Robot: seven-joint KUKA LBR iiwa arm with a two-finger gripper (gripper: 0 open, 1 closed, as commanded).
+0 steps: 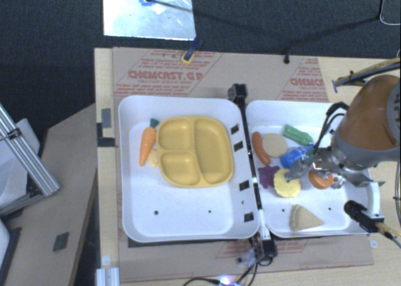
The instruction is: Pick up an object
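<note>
My gripper [319,172] hangs low over the middle of the right bin [326,111], at the end of the grey arm with its orange band. Directly under it lies an orange toy piece [322,181], partly hidden by the gripper. Just to its left sit a blue toy [293,156] and a yellow round piece [287,185]. I cannot make out whether anything is held.
The right bin also holds a green piece [297,134], a tan disc [274,145], a red sausage [257,148], a purple piece [268,176] and a tan wedge [304,218]. In the left bin [188,225] lie a yellow divided plate [192,151] and a carrot [146,144].
</note>
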